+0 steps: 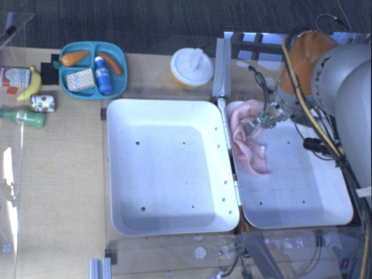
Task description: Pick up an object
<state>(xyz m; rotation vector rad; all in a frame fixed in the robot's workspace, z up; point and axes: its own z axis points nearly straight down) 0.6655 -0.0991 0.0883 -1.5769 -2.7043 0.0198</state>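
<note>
Reaching into the right white bin (302,214), the two-finger gripper (256,127) meets the crumpled pink cloth (247,138) bunched against its left wall; finger spacing cannot be told

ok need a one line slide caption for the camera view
KUKA arm's gripper down on a pink cloth at the left edge of the right bin.

Pincer (256,127) fingers blurred against the pink cloth (247,138), their spread indistinct.
</note>
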